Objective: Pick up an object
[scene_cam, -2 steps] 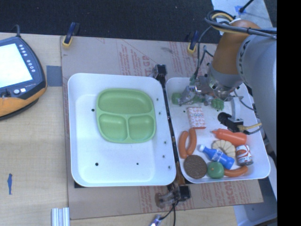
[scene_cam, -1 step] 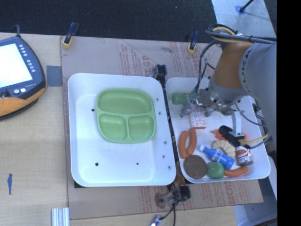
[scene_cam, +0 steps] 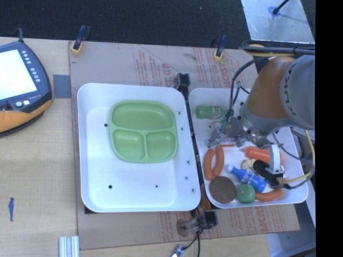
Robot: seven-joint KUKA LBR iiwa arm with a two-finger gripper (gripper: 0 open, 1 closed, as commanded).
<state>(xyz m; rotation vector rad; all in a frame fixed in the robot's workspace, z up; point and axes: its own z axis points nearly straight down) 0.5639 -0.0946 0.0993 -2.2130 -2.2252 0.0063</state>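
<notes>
Plainly, my pickings all lie in the right bin (scene_cam: pixel 199 98), crowded toward its near half: a pair of orange sausages (scene_cam: pixel 213 162) by the left wall, a brown round patty (scene_cam: pixel 222 189) touching a green ball (scene_cam: pixel 246 193), a blue bottle (scene_cam: pixel 246 178) lying aslant between them and an orange carrot-like piece (scene_cam: pixel 257 153), another orange sausage (scene_cam: pixel 268 195) along the near rim, and a pale green bottle (scene_cam: pixel 210 112) apart at the far end; my claw (scene_cam: pixel 225 130) hangs low over the middle of that bin, just beyond the sausages, and whether its tips are spread or pinched I cannot tell, for the wrist and cables hide them; nothing shows itself caught between them; the trouble I judge likeliest is the crowding, since a descent among touching things may nip two at once or shove one aside; round pieces such as the ball and sausages may well roll or squirt free of a pinch; a reach toward the near rim risks my tips striking the wall; the left bin (scene_cam: pixel 91 143) holds a green divided plate (scene_cam: pixel 143 130), well clear of me.
</notes>
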